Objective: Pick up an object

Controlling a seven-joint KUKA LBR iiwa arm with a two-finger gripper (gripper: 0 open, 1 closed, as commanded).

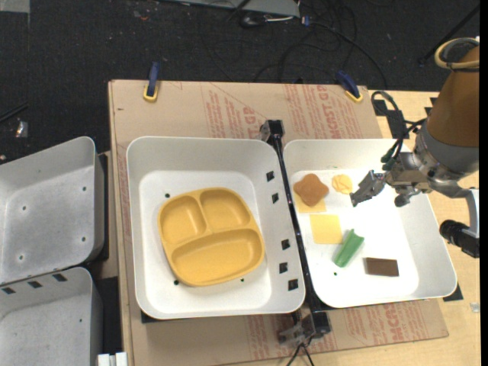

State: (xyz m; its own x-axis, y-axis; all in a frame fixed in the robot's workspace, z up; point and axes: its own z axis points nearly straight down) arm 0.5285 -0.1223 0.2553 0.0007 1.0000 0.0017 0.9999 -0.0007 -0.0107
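Two white bins (145, 166) rest on a cardboard-covered bench (122, 128).

Two white bins (137, 158); one yellow divided tray (211, 235); five small items: brown round piece (309, 190), yellow chip (342, 183), yellow square (326, 229), green piece (348, 248), brown block (380, 266).

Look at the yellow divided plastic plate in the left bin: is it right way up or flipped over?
Right way up. The yellow divided plastic plate shows three hollow compartments with raised rims facing the camera.
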